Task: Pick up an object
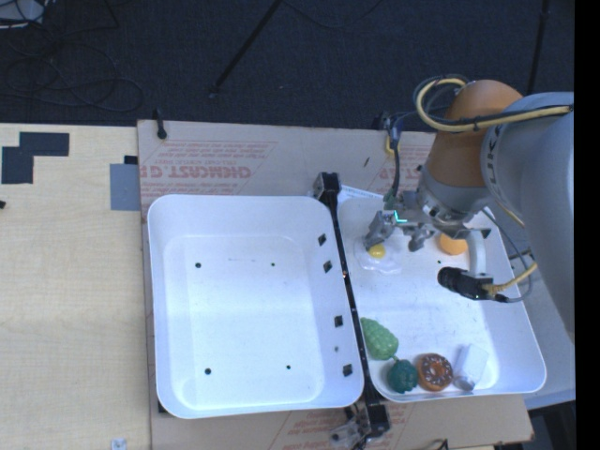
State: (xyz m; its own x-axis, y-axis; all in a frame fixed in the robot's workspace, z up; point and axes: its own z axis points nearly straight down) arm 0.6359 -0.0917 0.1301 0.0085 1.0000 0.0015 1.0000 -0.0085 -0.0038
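Observation:
My gripper (398, 236) hangs over the far part of the right bin (511, 340), its fingers spread apart and open. A small yellow object (377, 249) lies on the bin floor just under the left fingertip (381, 230), not between the fingers. An orange ball (453, 246) sits just right of the gripper, partly hidden by the wrist. Nothing is held.
At the right bin's near edge lie a light green object (379, 337), a dark teal object (403, 375), a brown doughnut (434, 371) and a white object (472, 364). The left bin (169, 251) stands beside it, with a black divider (339, 289) between them.

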